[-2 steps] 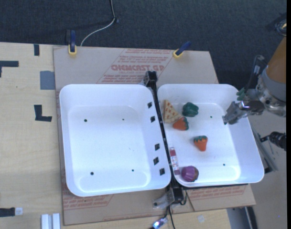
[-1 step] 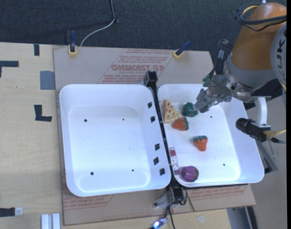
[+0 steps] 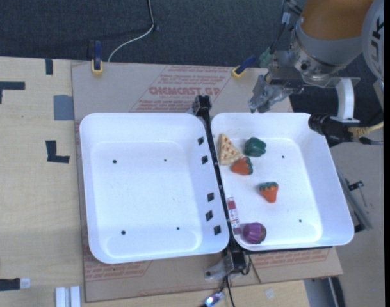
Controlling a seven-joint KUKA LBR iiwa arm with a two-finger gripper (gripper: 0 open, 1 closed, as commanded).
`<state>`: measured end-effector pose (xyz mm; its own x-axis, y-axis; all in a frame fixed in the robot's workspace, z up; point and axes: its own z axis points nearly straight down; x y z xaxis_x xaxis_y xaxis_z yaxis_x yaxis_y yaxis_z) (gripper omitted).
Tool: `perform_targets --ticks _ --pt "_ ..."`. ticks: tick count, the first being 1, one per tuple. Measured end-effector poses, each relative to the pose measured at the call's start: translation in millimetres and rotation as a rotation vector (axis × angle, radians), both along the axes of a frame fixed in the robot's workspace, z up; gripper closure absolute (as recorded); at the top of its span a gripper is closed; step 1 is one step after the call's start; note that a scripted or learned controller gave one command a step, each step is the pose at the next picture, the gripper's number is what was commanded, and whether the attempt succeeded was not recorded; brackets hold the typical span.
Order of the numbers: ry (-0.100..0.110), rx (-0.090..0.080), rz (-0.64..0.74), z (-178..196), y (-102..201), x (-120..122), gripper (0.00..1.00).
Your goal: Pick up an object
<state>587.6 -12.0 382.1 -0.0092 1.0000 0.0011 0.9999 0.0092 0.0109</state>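
Note:
The right bin holds several small toy foods. A tan waffle-like wedge lies by the bin's left wall, with a red strawberry just below it. A dark green pepper-like piece sits to their right. An orange carrot piece with a green top rests near the middle. A purple round piece lies at the bin's front left corner. My gripper hangs above the back edge of the right bin, well over the objects, with nothing between its fingers that I can make out.
The left bin stands beside the right one, joined by a black divider strip. Both rest on a brown cardboard sheet. A white cable and a yellow clamp lie at the back.

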Motion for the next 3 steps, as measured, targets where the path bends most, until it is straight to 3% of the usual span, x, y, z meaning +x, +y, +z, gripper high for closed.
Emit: perform_targets --ticks 1,2,3 --pt "0.016 -0.001 -0.011 -19 -26 -79 1.00" --pt "0.008 -0.001 -0.003 13 17 -58 1.00" --pt "0.002 0.001 -0.001 93 79 -53 1.00"
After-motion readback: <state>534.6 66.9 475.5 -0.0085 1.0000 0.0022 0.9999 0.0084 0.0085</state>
